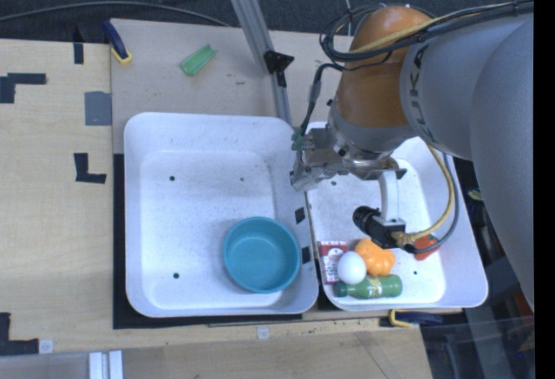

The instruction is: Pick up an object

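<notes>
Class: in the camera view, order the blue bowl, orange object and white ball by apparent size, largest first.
1. blue bowl, clearly largest.
2-3. orange object and white ball look alike; I won't rank them.

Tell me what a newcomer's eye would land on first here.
The big grey arm with its orange band looms at upper right, its hand over the seam between the bins. Next, the blue bowl at the left bin's near edge. A white ball, orange toy and green bottle huddle in the right bin's near-left corner.
</notes>
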Available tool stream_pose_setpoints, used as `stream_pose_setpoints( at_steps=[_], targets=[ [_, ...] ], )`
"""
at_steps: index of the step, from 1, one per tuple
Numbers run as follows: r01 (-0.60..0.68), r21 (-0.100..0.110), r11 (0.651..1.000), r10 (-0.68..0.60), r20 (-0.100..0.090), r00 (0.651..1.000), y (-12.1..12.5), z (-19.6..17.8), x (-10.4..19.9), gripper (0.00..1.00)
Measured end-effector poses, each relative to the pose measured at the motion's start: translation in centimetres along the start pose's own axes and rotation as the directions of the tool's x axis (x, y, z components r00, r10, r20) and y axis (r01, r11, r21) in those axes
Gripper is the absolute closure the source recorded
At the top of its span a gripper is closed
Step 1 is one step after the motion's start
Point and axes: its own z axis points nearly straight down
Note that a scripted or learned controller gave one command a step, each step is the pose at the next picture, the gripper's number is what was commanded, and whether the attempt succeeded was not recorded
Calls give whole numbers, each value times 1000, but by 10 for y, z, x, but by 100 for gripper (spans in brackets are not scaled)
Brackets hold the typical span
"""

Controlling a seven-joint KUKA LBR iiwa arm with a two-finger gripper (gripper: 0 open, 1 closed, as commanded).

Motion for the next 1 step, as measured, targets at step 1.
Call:
stream_pose_setpoints(
  at_steps=[1],
  targets=[
    [-1, 3, 1000, 1, 1, 1000, -23, 11, 54, 100]
  ],
)
